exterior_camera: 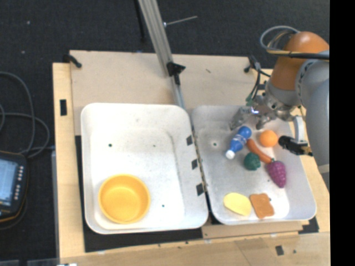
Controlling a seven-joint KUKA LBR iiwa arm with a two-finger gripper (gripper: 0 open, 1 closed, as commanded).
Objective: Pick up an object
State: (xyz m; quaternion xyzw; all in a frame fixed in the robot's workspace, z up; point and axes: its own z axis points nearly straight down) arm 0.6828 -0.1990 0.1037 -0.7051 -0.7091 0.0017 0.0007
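In the right bin, pincer over blue-labelled bottle, grip state unclear, no legible writing

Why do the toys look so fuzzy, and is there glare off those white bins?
In the camera view the whole picture is soft, so the bottle and purple grapes lack crisp edges; lighting is even, the white bins look bright without hard glare, and shadows under the yellow bowl stay faint.
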